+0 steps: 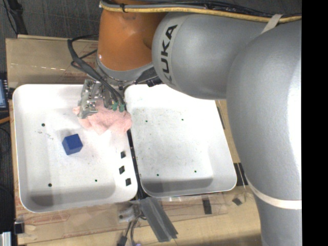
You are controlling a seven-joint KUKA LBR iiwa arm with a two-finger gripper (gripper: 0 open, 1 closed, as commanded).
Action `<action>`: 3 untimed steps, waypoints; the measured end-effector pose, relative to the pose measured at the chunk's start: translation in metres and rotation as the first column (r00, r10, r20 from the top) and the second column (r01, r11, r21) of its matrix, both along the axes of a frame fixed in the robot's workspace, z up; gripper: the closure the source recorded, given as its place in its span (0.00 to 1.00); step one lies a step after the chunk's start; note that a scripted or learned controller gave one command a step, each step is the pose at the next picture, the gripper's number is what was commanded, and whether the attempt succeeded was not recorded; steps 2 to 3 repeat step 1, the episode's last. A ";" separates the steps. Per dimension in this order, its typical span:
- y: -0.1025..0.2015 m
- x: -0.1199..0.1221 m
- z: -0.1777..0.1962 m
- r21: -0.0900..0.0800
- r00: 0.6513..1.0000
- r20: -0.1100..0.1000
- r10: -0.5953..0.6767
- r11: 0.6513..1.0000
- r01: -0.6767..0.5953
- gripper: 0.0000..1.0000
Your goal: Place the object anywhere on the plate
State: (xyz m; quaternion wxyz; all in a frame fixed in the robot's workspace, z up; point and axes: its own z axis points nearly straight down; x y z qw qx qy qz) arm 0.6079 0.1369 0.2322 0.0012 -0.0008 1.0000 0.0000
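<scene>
A small blue cube (72,143) lies in the left bin (31,188), left of its middle. A pale pink plate (111,122) sits at that bin's far right, next to the divide between the bins, and its far part is hidden by the arm. My gripper (97,102) hangs over the plate's far left edge, up and to the right of the cube and apart from it. The orange wrist band (125,35) and grey arm cover the bin's back right corner.
The right bin (177,147) lies beside the left one, its right side under the big grey arm link (256,86). Brown bench board runs along the back and front edges. A grey bracket (156,219) sticks out at the front between the bins.
</scene>
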 end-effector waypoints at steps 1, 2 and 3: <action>0.000 0.000 0.000 0.000 1.000 0.000 0.000 1.000 0.000 0.00; 0.000 0.000 0.000 0.000 1.000 0.000 0.000 1.000 0.000 0.00; 0.000 0.000 0.000 0.000 1.000 0.000 0.000 1.000 0.000 0.00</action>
